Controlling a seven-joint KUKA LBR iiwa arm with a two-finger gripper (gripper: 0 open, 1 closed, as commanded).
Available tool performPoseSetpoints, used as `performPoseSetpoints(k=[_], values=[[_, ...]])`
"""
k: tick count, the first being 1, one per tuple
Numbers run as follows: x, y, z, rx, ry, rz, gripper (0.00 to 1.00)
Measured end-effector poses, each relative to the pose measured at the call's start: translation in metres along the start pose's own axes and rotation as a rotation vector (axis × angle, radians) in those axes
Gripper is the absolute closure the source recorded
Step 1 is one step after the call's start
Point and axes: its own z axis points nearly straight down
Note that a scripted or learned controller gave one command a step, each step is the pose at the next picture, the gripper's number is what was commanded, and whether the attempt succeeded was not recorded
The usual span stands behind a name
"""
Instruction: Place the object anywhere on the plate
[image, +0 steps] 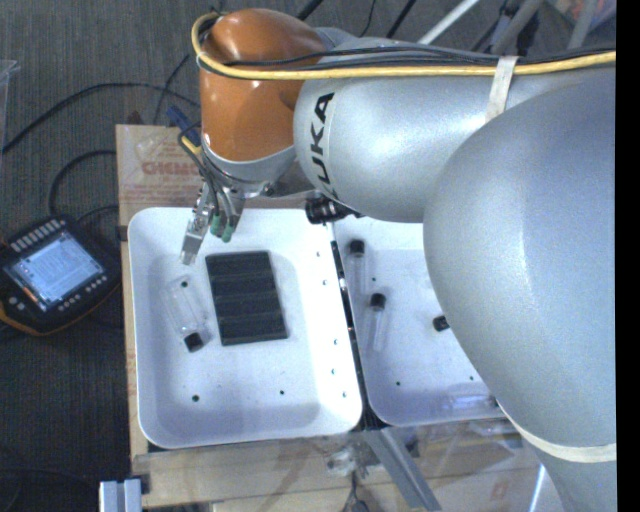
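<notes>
Overhead, the arm (430, 150) fills the upper right and covers much of the right bin (400, 390). Its gripper (205, 232) hangs over the far left part of the left bin (240, 410), close to that bin's far rim; the fingers stand slightly apart with nothing between them. Just beside the fingertips, toward the near side, lies one black ribbed plate (246, 296), flat on the floor. Left of the plate lies one clear tube with a black cap (186, 312), just beside the plate and near the left wall. Open white floor runs along the near half of this bin. Three small black pieces (377, 300) lie well apart in the right bin. One pendant (52, 270) sits left of the bench.
</notes>
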Motion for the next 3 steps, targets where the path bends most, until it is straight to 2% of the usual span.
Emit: performPoseSetpoints(k=[1, 2, 3], values=[[0.09, -0.031, 0.053, 0.003, 0.003, 0.101, 1.0], [0.02, -0.008, -0.027, 0.001, -0.002, -0.222, 1.0], [0.062, -0.022, 0.071, 0.001, 0.003, -0.156, 1.0]])
